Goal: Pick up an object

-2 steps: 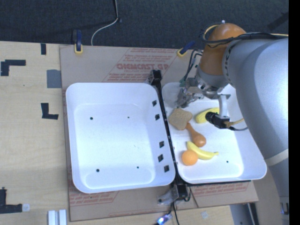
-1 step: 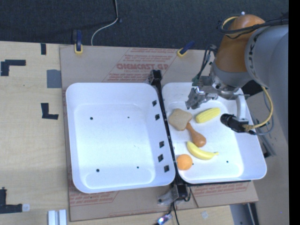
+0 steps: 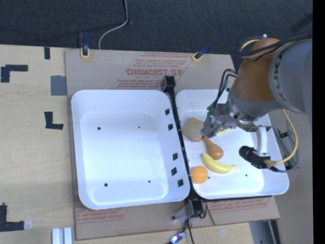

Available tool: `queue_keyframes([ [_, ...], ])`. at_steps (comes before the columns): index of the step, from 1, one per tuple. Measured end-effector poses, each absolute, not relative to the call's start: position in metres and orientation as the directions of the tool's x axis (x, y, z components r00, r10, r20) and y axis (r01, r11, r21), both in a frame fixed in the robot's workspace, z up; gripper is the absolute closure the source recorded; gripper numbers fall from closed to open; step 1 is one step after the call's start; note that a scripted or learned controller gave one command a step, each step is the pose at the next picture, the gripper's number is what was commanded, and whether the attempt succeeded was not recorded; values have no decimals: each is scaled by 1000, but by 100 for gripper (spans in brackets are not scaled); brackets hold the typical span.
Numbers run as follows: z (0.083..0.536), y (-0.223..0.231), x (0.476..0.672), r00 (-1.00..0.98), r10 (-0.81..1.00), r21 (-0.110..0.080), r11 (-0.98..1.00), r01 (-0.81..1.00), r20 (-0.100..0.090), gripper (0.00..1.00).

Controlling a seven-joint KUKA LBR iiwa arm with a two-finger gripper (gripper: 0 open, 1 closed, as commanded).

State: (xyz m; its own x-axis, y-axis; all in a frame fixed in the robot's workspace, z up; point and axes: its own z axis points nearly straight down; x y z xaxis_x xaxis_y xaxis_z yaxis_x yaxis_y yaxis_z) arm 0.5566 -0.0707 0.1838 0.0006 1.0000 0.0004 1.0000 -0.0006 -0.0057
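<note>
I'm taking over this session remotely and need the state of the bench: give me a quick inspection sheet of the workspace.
Surface: brown cardboard sheet on a wooden bench, carrying two white bins side by side, left bin and right bin.
Job's things: all in the right bin: tan rounded object, orange pear-shaped piece, banana, orange ball.
Clutter: nothing seen.
Grippers: pincer low in the right bin, beside the tan object; grip state unclear.
Cables: white cable on the dark floor behind the bench; yellow cable along the arm.
Surroundings: black tape marks on the bench, clamps at the cardboard's far corners.
</note>
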Motion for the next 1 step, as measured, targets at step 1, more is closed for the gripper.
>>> queue_keyframes([
  [1, 315, -136, 522, 5, 1000, 12, -5, 1000, -6, 100],
])
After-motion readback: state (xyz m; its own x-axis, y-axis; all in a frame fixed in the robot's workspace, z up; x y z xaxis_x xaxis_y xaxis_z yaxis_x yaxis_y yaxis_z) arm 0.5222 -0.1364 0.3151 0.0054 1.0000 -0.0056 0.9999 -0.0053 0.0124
